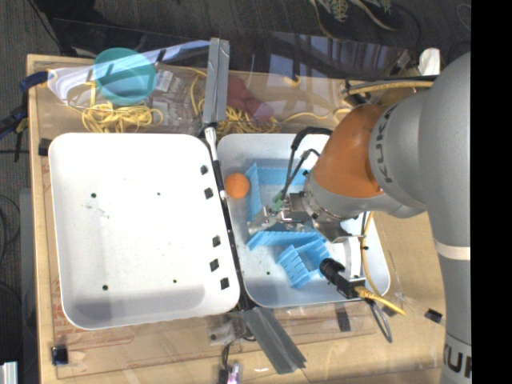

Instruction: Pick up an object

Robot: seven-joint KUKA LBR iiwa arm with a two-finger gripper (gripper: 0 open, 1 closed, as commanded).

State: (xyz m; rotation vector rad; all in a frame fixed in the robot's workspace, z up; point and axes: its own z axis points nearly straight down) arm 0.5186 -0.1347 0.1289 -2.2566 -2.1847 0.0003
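Observation:
The right bin holds an orange ball near its left wall and several blue plastic pieces. One blue piece lies just right of the ball. A ridged blue comb-like piece lies toward the front. My gripper is low in the right bin, pressed in among the blue pieces in the middle, over a flat blue piece. The orange-banded wrist hides the right part of the bin. The ball lies apart from the gripper, to its upper left.
The left bin stands beside the right one, with a row of black clips along the shared wall. Behind the bins lie a teal cup, tangled yellow cord and clear plastic wrap.

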